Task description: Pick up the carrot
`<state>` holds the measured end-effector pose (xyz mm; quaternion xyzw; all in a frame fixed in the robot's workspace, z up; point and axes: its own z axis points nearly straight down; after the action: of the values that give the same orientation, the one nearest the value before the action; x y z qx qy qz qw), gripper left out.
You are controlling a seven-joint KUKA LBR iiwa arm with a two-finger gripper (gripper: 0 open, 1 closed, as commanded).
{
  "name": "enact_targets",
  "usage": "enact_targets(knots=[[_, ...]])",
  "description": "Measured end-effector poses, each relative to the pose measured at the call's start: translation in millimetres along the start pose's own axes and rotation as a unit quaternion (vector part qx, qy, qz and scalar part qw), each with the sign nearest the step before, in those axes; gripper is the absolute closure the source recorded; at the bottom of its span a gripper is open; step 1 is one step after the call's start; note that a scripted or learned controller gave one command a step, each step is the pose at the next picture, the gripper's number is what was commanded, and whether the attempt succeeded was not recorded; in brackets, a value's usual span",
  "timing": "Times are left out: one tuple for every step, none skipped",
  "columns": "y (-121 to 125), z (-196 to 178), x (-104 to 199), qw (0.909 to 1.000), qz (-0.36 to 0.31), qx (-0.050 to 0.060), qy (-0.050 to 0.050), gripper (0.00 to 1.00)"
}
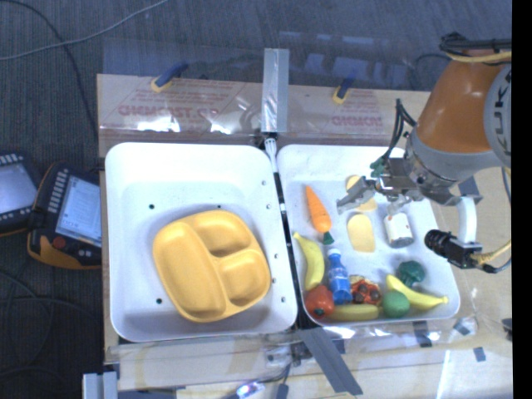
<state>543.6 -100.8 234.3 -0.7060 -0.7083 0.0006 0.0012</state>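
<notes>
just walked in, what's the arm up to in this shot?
The arm's gripper hovers over the right bin, with nothing between its fingers. The carrot it is meant to pick lies untouched near the bin's left wall, apart from the gripper. A yellow plate sits in the left bin.

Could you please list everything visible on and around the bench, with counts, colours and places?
bins: 2, white, side by side on the bench
divided plate: 1, yellow, in the left bin
carrot: 1, orange, right bin, near its left wall
bananas: 3, yellow, right bin, toward its front
small bottle: 1, blue, right bin, beside the left banana
tomato-like piece: 1, red, right bin, front left
pale yellow piece: 1, right bin, centre
green pieces: 2, right bin, front right
handheld pendant: 1, orange and black, left of the bench
arm: 1, grey with orange band, over the right bin
gripper: 1, above the right bin's back
</notes>
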Motion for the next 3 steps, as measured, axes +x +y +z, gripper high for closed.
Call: enact_targets(knots=[[41, 50, 50, 0.9948, -0.102, 0.000, 0.000, 0.00], [35, 51, 10, 0.9954, -0.096, 0.000, 0.000, 0.00], [46, 122, 0, 0.9997, -0.023, 0.001, 0.001, 0.00]])
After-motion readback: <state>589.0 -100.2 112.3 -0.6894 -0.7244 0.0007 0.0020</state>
